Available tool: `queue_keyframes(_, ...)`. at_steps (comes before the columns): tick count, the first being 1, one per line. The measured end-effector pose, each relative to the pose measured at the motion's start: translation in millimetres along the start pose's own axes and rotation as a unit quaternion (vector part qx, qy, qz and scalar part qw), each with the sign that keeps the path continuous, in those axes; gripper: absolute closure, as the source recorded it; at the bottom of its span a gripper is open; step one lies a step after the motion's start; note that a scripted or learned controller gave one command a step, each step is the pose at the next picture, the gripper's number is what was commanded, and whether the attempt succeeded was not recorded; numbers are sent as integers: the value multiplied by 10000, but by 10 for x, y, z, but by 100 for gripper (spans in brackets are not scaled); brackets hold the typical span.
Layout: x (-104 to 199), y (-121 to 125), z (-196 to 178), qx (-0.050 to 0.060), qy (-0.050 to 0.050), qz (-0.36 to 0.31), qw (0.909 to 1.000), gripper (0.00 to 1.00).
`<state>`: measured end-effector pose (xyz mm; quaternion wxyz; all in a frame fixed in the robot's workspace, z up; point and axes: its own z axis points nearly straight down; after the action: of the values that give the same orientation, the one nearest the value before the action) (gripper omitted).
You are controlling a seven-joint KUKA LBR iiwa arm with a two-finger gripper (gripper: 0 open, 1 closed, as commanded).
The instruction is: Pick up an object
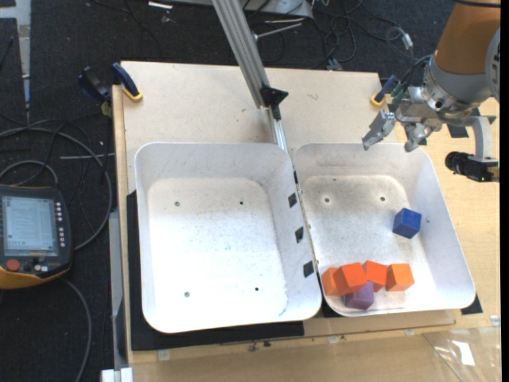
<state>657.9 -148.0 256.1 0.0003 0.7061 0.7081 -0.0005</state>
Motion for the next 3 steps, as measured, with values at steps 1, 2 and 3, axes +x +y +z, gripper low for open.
queue_keyframes(1,-409,-574,1039,48,8,39,10000,0)
queue_keyframes(2,-674,-852,1354,-113,-47,-13,9999,0)
queue_keyframes(3,-703,-926,1385,-146,-53,-24,9999,0)
